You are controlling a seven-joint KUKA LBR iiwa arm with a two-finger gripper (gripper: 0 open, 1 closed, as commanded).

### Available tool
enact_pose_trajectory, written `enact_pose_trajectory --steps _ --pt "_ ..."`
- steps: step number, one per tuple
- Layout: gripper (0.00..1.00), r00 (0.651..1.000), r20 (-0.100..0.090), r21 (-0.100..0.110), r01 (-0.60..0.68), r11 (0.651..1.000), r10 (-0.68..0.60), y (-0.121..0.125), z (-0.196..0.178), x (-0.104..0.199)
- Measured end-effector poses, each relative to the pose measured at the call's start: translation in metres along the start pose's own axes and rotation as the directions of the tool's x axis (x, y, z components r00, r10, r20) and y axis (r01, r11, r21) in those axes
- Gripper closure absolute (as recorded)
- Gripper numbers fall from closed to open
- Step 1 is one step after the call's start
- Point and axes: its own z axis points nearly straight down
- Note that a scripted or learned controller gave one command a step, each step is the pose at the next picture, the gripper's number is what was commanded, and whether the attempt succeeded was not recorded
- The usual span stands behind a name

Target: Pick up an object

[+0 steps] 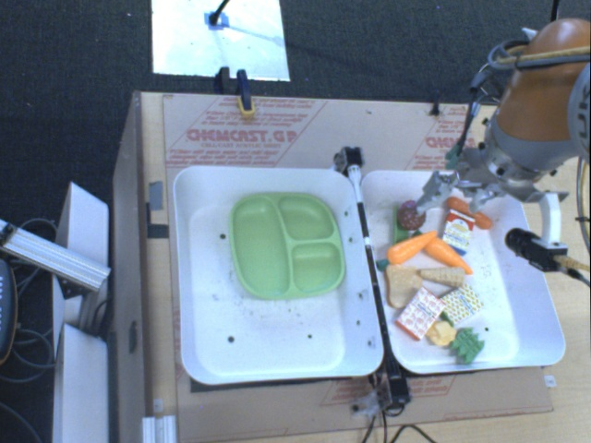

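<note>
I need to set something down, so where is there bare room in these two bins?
Left bin: bare floor around the green tray, widest along the near edge. Right bin: a bare strip along its right side and near-right corner. Its middle is crowded with toy food under the gripper.

Robotics lab bench
Two white bins [277, 363] sit on a protective-film-covered board [277, 132], with clamps [245, 95], aluminium framing [51, 252], loose cables [23, 349], dark carpet, probably, beyond

Bright, even overhead light; soft shadows; slightly grainy, mild blur.
</note>
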Motion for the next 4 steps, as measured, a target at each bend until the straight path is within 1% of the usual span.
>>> enact_pose_trajectory --steps 1,2,3,4 --pt "0.0 1.0 0.0 0.002 -0.003 1.0 0.003 -0.024 0.093 -0.05" --pt "0.0 1.0 0.0 0.001 -0.001 1.0 0.001 -0.005 0.162 -0.045" --pt "1.0 1.0 0.0 -0.002 0.0 1.0 0.0 -0.004 0.151 -0.045" --pt "1.0 1.0 -0.001 -0.004 0.001 1.0 -0.001 -0.027 0.036 0.022"
